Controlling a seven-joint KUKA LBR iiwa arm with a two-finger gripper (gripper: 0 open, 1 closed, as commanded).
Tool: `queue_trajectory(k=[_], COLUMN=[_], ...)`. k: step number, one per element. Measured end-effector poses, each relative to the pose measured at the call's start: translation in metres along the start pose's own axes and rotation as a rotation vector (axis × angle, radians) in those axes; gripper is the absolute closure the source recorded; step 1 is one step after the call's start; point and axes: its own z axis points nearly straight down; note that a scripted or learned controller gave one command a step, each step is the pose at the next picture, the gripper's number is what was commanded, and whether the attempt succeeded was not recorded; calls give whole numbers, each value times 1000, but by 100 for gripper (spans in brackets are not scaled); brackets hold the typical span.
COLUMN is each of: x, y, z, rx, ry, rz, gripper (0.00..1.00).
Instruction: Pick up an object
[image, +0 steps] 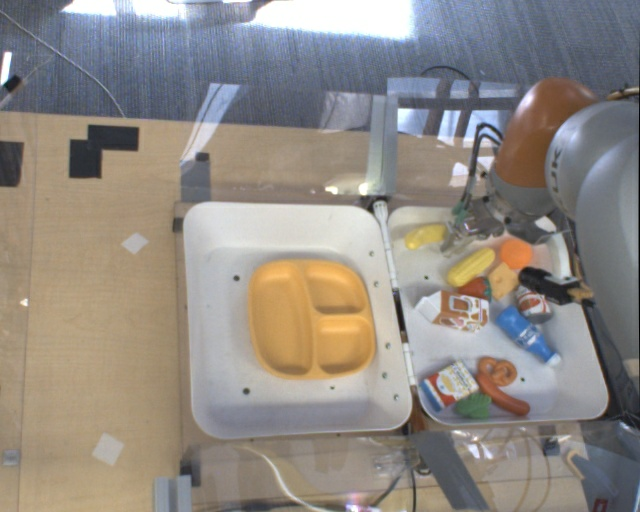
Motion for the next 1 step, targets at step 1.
queue_trajectory(k=[1], x=[0], y=[0], z=[1], rx=[0], ry=[0], rz=[-1], gripper=[0])
